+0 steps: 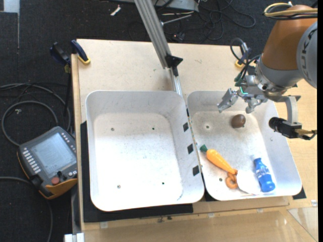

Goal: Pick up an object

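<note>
Far left on the dark floor there's a handheld control pad [48, 158] with a grey screen and an orange underside, cable looping off behind it. On the bench, the left bin [101, 102] is just speckled white plastic with a few small holes in its floor. A metal rail [154, 26] slants down from the top of the shot and ends right where the two bins meet.

The right bin [282, 150] has all the stuff. Toy carrot [221, 161], orange with a green tip, lies diagonally near the bin's middle. Just past its lower end is a small tan ring [231, 182], touching a white disc [247, 182]. A little blue bottle [263, 174] rests on the disc's right edge. A brown ball [238, 120] sits alone toward the back of the bin.

The claw [238, 99] hangs just above and behind that ball, fingers spread apart, with nothing between them. The grey and orange arm [290, 44] comes in from the right.
</note>
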Robot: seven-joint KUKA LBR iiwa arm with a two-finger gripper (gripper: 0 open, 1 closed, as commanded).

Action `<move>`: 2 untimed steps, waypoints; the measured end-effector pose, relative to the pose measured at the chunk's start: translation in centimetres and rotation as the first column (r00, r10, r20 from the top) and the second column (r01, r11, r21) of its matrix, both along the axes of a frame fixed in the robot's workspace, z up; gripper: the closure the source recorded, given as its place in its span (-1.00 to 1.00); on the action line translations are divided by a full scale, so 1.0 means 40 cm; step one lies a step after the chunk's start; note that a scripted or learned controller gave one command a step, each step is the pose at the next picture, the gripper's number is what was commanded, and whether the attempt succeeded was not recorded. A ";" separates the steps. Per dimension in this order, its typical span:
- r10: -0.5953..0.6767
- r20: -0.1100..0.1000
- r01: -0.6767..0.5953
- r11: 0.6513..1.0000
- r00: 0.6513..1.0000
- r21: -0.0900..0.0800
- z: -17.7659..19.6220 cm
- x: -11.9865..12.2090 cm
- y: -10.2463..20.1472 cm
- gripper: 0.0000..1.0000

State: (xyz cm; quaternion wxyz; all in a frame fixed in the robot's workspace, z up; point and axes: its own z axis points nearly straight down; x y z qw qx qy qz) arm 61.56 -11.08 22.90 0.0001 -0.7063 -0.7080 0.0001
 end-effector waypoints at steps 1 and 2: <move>-0.001 0.000 0.001 1.000 1.000 0.000 0.000 0.000 0.000 -1.00; -0.004 -0.007 0.004 1.000 1.000 0.001 -0.153 -0.022 -0.002 -1.00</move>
